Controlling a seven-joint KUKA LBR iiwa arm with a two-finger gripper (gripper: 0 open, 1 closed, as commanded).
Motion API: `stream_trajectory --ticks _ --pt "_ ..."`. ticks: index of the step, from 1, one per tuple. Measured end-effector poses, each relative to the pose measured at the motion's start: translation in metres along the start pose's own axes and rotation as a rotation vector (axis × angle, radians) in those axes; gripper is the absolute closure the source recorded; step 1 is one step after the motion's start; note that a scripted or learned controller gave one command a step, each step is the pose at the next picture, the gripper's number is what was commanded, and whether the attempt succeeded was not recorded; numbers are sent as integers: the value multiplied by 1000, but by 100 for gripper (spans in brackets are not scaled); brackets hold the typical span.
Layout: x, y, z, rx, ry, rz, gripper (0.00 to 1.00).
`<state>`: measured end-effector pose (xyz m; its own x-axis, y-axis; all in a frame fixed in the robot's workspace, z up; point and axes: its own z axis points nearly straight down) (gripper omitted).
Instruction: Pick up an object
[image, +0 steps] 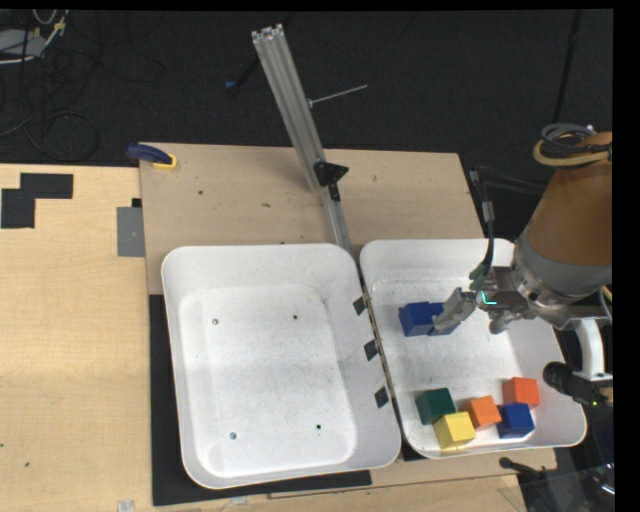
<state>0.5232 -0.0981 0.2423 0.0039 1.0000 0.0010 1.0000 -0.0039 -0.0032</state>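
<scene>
Camera view looks down at a slant on 2 white bins set side by side on the tabletop (250, 190). A blue block (416, 318) sits in the upper middle of the right bin (400, 262), near the edge that bin shares with the left bin (270, 370). The gripper (450, 314) reaches in from the right and sits right against the blue block's right side, with 1 grey finger (455, 308) touching or overlapping the block's edge. Whether the jaws stand apart, together or clamped on the block cannot be told from this angle, and the block cannot be seen between them.

Lower in the same bin lies a cluster of 5 more blocks: a green block (434, 403), a yellow block (455, 428) just below it and touching, an orange block (484, 410) to their right, a second blue cube (516, 419) beside that, and a red-orange block (522, 391) just above the cube. This cluster is well apart from the gripper.

Behind the gripper, the arm's orange band (572, 220) and grey wrist (560, 280) fill the right side. An aluminium rail (292, 105) slants up from between the bins.
</scene>
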Motion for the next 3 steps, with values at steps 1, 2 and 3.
stream_trajectory --ticks 1,2,3 --pt "4 2 45 5 1 -2 0" --pt "-1 -7 103 8 1 -3 0" --pt "-1 -6 151 -2 1 -3 0"
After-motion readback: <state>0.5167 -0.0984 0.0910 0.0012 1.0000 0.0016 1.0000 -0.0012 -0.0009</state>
